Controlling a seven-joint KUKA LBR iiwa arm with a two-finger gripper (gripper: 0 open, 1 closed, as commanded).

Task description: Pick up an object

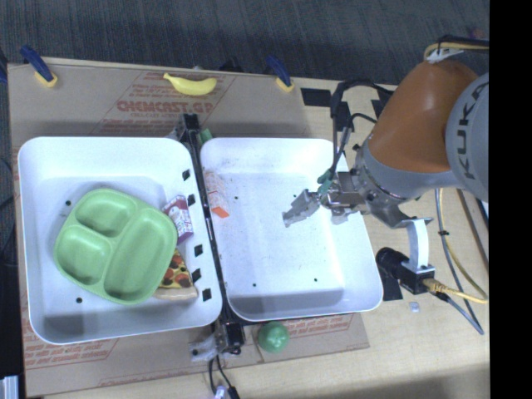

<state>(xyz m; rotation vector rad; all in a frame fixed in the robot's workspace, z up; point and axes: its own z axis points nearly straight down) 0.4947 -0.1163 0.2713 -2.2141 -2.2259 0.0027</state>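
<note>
My gripper [298, 209] hangs over the middle of the right bin [274, 298], reaching in from the right, and I see nothing held in it. A small orange scrap [219, 212] lies on that bin's floor near its left wall, well left of the gripper. In the left bin [41, 173] a green divided plate [115, 243] lies tilted. A pizza-slice toy [176, 281] pokes out from under the plate's right edge. A small maroon packet [178, 214] sits beside the plate's upper right.
A green ball [272, 337] rests on the cardboard just in front of the right bin. A yellow banana [190, 82] lies on the cardboard behind the bins. Blue clamps [38, 65] hold the cardboard's back edge. Black clips run along the seam between the bins.
</note>
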